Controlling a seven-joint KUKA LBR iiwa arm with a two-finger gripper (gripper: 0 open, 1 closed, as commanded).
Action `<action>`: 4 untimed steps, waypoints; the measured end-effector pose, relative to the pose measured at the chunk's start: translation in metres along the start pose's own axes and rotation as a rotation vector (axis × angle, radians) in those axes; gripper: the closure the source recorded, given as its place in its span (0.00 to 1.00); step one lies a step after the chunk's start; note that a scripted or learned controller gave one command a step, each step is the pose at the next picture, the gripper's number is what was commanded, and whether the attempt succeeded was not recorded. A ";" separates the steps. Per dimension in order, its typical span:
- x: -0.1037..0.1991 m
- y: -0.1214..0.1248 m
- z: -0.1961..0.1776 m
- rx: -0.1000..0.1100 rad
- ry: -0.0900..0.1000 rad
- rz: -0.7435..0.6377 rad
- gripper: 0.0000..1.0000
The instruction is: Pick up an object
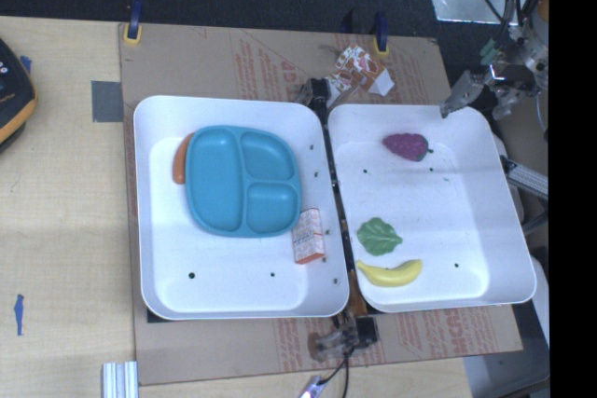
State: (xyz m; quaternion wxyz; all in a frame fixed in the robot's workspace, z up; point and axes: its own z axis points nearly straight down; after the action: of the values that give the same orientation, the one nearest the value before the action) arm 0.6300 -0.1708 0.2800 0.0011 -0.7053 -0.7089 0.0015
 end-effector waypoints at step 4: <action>-0.005 0.027 0.188 0.001 0.001 0.000 0.00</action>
State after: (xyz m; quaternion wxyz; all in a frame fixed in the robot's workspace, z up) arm 0.6561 -0.1761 0.0920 0.0020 -0.7054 -0.7088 0.0014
